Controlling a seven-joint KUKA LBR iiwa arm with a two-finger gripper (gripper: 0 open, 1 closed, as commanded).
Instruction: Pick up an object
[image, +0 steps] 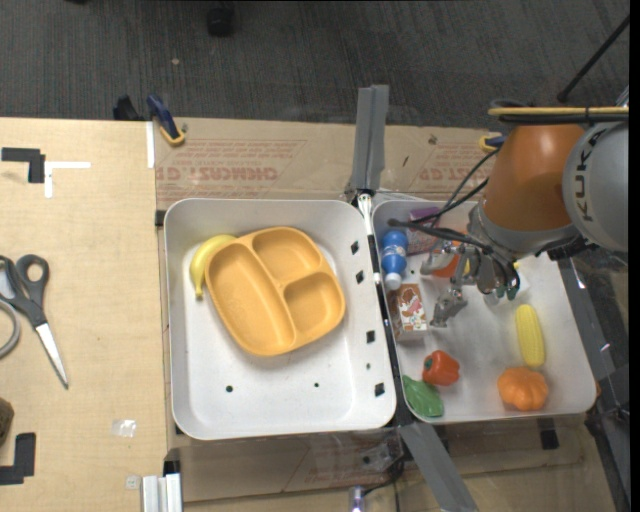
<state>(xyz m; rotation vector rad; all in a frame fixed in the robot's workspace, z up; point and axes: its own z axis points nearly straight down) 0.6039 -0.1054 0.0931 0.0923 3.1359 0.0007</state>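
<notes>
The camera view looks down at a slant on two shallow white bins with smooth, rounded plastic walls, set side by side on a bench.

The left bin (200, 400) holds a matte orange-yellow divided plate (275, 290), an oval with three moulded compartments, lying at an angle. A curved yellow banana (207, 258) peeks out from beneath its upper left rim, touching it.

The right bin (575, 395) carries several small toy-like pieces. Near its left wall stands a small bottle (393, 252) with a blue cap and pale body, and just below it lies a flat red and white carton (411, 309). Lower down sits a glossy red pepper (440, 368), and beside it, at the bin's lower left corner, a smooth green pepper (422, 399). A knobbly yellow corn cob (529, 334) lies lengthwise towards the right, with a rounded orange fruit (523, 388) just below it.

The arm comes in from the right, its broad orange band and grey casing hanging over the bin's upper right part. The gripper (462, 290) is down among dark cables and metal parts, over bare white floor between the carton and the corn cob. Whether its jaws are spread or pressed together I cannot tell, and no object shows between them.

On the pale wooden bench at left lie grey-handled scissors (38, 315). A brown cardboard sheet (260, 165) with red print sits behind the bins.
</notes>
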